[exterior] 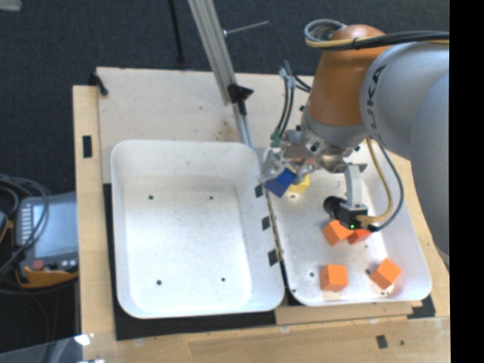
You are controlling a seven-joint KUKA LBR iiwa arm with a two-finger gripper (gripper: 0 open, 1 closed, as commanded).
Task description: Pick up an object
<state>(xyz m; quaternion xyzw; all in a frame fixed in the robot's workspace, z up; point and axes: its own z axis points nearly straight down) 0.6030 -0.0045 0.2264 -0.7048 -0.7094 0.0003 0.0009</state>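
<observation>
In the camera view, the grey arm [408, 89] with its orange band [340, 74] was seen reaching in from the right, bent down over the far left corner of the right bin [412, 278]. The gripper [286, 174] was placed just above the ridge where the two bins meet. A blue block [279, 182] was seen at its tip, apparently pinched between the fingers and lifted off the bin floor, with a small yellow piece [299, 187] just beside it on the right. Three orange blocks were left lying in the right bin: one [336, 232] near the middle, beside a small red piece [360, 235], one [333, 277] at the near side, and one [386, 273] toward the near right corner. The left bin [128, 165] was seen alongside on the wooden bench [151, 97]. A slanted metal rail [215, 48] was seen at the far side.
</observation>
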